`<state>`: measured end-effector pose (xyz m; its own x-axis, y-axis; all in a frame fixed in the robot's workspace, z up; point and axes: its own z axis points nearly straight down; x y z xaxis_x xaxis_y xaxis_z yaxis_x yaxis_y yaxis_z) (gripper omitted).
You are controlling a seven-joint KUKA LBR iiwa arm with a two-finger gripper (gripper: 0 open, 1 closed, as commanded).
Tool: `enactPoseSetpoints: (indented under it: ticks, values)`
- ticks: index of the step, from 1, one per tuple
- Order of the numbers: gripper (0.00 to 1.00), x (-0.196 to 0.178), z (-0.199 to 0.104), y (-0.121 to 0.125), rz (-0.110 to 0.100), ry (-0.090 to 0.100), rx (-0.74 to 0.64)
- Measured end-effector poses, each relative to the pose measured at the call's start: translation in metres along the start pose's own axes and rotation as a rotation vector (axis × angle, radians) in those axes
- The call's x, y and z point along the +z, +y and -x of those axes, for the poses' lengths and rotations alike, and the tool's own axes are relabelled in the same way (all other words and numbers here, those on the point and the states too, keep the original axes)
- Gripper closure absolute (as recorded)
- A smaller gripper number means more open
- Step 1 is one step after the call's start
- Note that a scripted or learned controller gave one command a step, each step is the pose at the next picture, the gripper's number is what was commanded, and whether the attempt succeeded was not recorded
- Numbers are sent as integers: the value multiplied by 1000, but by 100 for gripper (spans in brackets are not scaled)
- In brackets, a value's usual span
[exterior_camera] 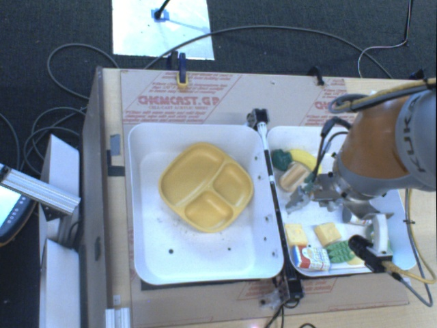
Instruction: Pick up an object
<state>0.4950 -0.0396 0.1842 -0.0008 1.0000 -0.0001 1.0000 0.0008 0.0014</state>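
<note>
My gripper hangs low over the right bin, near its left wall. Just above it lies a tan bread-like piece, close to the gripper but apart from it. Behind that are a dark green item and a yellow banana-like piece. Toward the bin's front lie two yellow squares, a red and white carton and a green leafy piece. The arm's orange band and grey wrist hide the middle and right of this bin.
The left bin holds a yellow compartment plate at its centre. A black-handled tool lies along the divide between the bins. Cables trail over the bench's back and right edges.
</note>
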Motion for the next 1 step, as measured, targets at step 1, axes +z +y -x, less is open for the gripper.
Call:
enactPoseSetpoints:
  ticks: [1]
  values:
    - [0,0,41,86,1,-1,-2]
